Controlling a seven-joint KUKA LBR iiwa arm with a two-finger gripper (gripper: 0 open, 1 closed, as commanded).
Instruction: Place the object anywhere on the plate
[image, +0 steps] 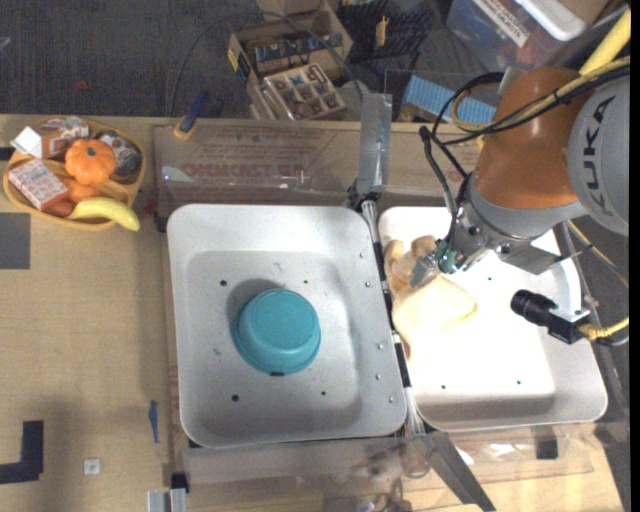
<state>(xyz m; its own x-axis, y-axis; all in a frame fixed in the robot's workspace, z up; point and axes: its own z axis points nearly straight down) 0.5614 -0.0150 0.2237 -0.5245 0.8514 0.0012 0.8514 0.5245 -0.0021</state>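
While the arm leans in from the right, the count runs:
Table (80, 330): one.
Bins: two, left bin (200, 240), right bin (500, 370).
Plate (278, 331): one, teal, in left bin.
Object (432, 305): one pale thing, right bin's left edge.
Tool (447, 260): one, above the object; finger spread unreadable.
Fruit bowl (72, 180): one, far left.

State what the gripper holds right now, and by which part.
It cannot be told. The gripper is down in the right bin among pale, washed-out objects; glare hides whether anything sits between its fingers.
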